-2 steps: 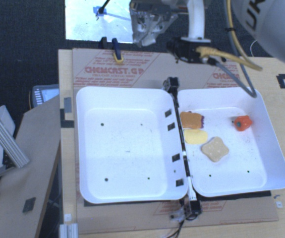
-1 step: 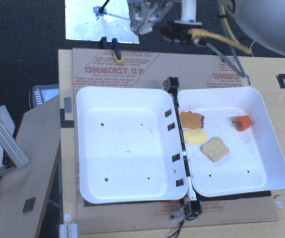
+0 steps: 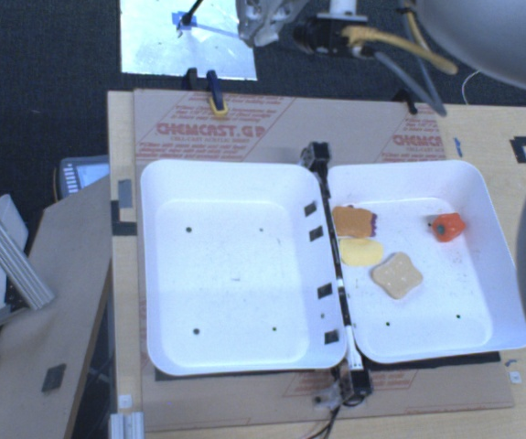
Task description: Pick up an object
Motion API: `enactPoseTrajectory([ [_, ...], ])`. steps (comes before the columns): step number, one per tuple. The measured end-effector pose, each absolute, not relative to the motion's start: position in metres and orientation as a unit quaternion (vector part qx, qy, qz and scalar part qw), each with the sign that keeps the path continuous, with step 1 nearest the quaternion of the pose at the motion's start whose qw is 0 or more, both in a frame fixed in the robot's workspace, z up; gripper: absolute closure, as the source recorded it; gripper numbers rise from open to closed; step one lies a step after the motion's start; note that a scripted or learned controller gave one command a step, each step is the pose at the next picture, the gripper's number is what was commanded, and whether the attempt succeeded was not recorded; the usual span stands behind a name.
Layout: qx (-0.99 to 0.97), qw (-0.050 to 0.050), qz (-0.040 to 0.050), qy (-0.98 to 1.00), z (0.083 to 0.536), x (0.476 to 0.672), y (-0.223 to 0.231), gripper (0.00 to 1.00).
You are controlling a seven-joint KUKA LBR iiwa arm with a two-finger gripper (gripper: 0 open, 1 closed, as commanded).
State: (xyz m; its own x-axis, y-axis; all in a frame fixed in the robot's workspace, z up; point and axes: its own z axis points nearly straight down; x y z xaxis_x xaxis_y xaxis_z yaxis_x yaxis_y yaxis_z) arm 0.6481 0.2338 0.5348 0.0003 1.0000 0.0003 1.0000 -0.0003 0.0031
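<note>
- While the gripper (image 3: 264, 12) hangs at the 12 o'clock edge of the view, well apart from both bins, I cannot tell how it is set; it is blurred against a bright sheet (image 3: 187, 24) there.
- All candidate objects lie in the right bin (image 3: 482, 318); the left bin (image 3: 157, 245) sits beside it, joined along the middle seam.
- Orange slab (image 3: 353, 221): at 10 o'clock in the right bin, close to the inner wall. Looks flat, light, probably toy food. Wall proximity could crowd one finger.
- Yellow disc (image 3: 361, 252): just below the slab, touching or nearly so; cannot tell which. Very thin and low; judged hard to pinch, likely slippery.
- Toast (image 3: 397, 275): tan, square-ish piece just at 4 o'clock of the disc, near bin centre. Looks thicker, light, maybe foam or soft plastic. Open floor on its 3 and 6 o'clock sides.
- Red piece (image 3: 446, 227): at 2 o'clock in the bin, well apart from the others. Small, chunky, rounded; judged stiff and light, may roll or squirt out if pinched off-centre.
- Judgement: the red piece or the toast is the best target. Take the toast across its opposite flat edges; take the red piece across its widest middle.
- Risk: nudging the thin disc instead of lifting anything.
</note>
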Motion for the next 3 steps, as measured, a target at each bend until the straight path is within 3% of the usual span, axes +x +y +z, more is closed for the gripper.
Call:
enactPoseTrajectory([
  [1,0.707,0.001,0.0011,0.707,0.535,0.669,0.234,1.0],
  [2,0.707,0.001,0.0009,0.707,0.535,0.668,0.234,0.0],
  [3,0.706,0.001,0.0021,0.709,0.547,0.668,0.235,1.0],
])
